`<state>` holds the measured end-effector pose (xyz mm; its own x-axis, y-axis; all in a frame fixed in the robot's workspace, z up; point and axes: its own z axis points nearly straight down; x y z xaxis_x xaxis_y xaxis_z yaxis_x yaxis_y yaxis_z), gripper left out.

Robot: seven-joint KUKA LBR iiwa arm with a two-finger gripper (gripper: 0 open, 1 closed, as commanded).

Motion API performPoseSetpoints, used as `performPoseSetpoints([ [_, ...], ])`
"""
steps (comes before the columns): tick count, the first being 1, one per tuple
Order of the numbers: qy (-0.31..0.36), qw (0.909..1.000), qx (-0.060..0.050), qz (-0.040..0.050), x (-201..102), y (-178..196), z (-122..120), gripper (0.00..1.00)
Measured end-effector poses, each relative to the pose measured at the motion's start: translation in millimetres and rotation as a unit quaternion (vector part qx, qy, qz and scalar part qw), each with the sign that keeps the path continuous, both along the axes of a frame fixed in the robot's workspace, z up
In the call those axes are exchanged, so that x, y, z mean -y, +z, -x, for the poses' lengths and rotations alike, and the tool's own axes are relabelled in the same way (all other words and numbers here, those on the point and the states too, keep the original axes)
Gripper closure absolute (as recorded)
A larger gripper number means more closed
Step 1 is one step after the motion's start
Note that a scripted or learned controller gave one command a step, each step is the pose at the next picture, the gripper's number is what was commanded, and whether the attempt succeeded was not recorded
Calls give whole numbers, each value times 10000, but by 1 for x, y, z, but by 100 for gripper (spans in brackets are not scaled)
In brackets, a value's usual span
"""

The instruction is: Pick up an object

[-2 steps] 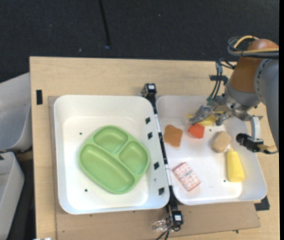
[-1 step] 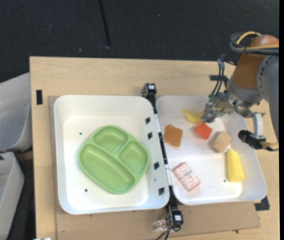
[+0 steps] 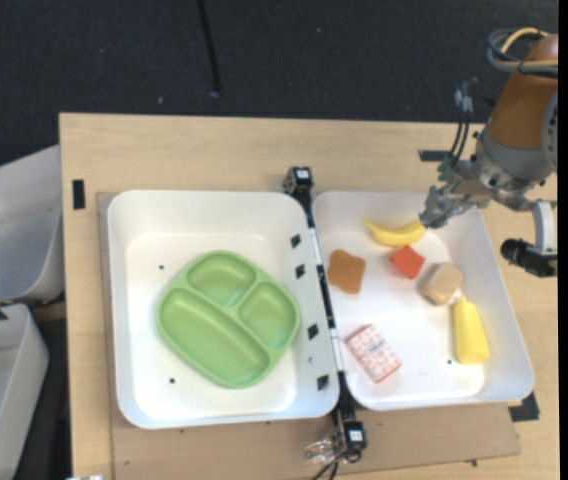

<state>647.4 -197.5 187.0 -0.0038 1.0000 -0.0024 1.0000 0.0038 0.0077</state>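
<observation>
- Two white bins sit side by side on the bench; the right bin (image 3: 504, 373) holds the loose items, the left bin (image 3: 129, 388) a green divided plate (image 3: 228, 317).
- Nearest the gripper (image 3: 438, 213) is the banana (image 3: 396, 232) — its right tip lies just below the gripper's end, touching or nearly so.
- Whether anything is gripped, I cannot tell; the gripper's end is too small and blurred.
- Below the banana lie a red block (image 3: 407, 262), a brown piece (image 3: 346, 271), a tan block (image 3: 443, 284), a yellow bottle (image 3: 470, 332) and a pink-patterned box (image 3: 374, 353) — all apart from the gripper.
</observation>
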Motion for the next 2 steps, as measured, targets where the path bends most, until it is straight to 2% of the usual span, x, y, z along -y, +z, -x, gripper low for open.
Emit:
performPoseSetpoints([
  [1,-7,10000,5,3,3,66,-1,100],
  [2,4,10000,-17,-4,3,81,-1,100],
])
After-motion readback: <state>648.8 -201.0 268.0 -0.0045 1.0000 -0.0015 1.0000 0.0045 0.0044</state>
